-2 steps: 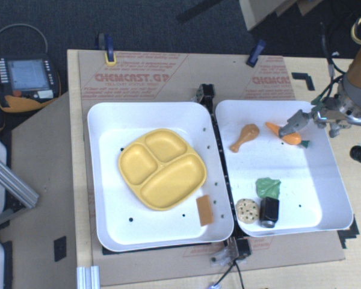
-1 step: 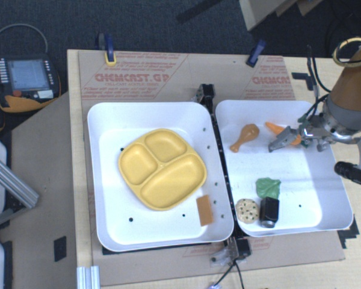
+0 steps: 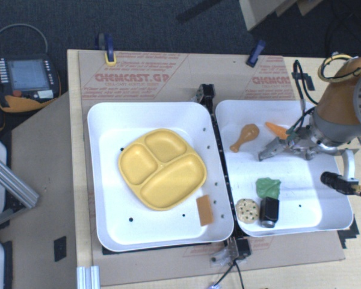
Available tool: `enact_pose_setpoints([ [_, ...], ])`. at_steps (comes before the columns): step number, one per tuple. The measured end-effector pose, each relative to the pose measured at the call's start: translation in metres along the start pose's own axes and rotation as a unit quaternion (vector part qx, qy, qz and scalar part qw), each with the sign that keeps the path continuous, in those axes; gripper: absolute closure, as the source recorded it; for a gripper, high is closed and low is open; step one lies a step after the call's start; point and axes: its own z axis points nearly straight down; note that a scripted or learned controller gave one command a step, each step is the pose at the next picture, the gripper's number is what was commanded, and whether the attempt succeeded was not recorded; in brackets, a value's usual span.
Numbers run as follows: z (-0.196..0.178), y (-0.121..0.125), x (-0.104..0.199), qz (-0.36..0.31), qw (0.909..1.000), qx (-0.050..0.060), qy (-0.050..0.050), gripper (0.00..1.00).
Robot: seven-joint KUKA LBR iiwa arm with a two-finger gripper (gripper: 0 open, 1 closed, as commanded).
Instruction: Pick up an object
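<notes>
Nearest us, we're watching a cookie (image 3: 247, 208) and black block (image 3: 269, 212) sitting by green cloth (image 3: 268, 187); our gripper (image 3: 275, 150) is hovering spread near the drumstick (image 3: 245, 137).

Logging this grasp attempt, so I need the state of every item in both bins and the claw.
Yellow plate: upright, left bin.
Brown block: flat beside plate.
Drumstick: lying, right bin.
Carrot: lying by claw.
Green piece, cookie, black object: untouched, clustered.
</notes>
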Motion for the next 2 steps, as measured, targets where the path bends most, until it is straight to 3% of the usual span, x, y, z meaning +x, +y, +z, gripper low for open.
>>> enact_pose_setpoints([
  [1, -0.008, 0.000, -0.001, 0.000, 1.0000, 0.001, -0.001, 1.00],
  [2, -0.047, -0.002, 0.003, 0.000, 1.0000, -0.005, -0.005, 1.00],
])
